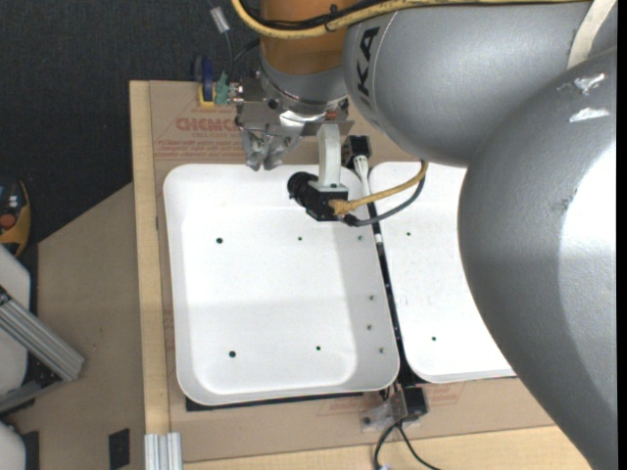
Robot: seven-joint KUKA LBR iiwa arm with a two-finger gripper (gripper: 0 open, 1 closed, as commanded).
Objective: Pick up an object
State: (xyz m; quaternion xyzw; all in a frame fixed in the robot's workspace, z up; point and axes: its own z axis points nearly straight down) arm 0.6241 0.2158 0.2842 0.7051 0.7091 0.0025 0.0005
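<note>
Count, camera view: white bins, 2, the left bin (196, 292) and the right bin (441, 292), side by side on 1 worktop (152, 145). Robot arms, 1 (509, 116), grey. Grippers, 1 (261, 155). Loose objects visible in the bins: 0.

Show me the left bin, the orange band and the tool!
left bin (274, 302), camera view, bare floor
orange band (304, 3), camera view, its front
tool (263, 155), camera view, between its tips
</note>
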